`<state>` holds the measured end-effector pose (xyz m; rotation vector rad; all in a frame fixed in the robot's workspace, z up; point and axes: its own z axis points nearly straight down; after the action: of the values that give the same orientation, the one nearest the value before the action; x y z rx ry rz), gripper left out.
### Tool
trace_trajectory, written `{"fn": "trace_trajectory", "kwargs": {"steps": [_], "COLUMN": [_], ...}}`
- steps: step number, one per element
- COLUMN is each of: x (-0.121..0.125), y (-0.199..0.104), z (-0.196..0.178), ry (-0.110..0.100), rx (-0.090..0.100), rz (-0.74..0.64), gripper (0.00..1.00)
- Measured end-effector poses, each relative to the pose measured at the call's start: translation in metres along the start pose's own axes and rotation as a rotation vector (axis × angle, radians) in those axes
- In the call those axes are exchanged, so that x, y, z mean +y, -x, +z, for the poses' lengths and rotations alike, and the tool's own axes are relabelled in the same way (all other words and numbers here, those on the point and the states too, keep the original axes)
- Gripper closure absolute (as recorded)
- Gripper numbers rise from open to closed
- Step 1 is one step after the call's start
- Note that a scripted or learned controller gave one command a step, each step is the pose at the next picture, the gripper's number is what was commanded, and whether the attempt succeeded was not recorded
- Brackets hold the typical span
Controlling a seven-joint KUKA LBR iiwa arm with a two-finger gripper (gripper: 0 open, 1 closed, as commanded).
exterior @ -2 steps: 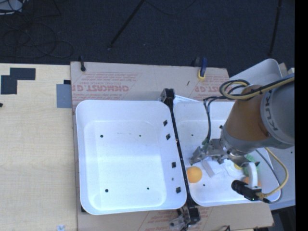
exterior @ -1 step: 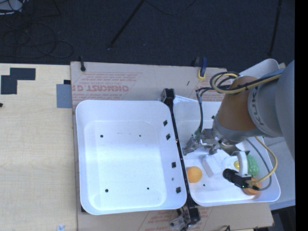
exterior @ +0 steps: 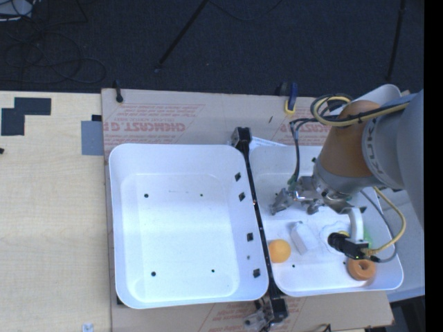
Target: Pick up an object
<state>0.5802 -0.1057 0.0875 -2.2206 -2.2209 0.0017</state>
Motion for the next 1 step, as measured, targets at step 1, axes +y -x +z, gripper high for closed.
{"fn": "trace_trajectory", "kwargs": {"steps": [1], "x": [0.0643], "y": [-0.0116], "z": [-0.0007], "ry": [0.004], "rx": [0.0], "rz": [-0.002], "gripper": [0.0]}}
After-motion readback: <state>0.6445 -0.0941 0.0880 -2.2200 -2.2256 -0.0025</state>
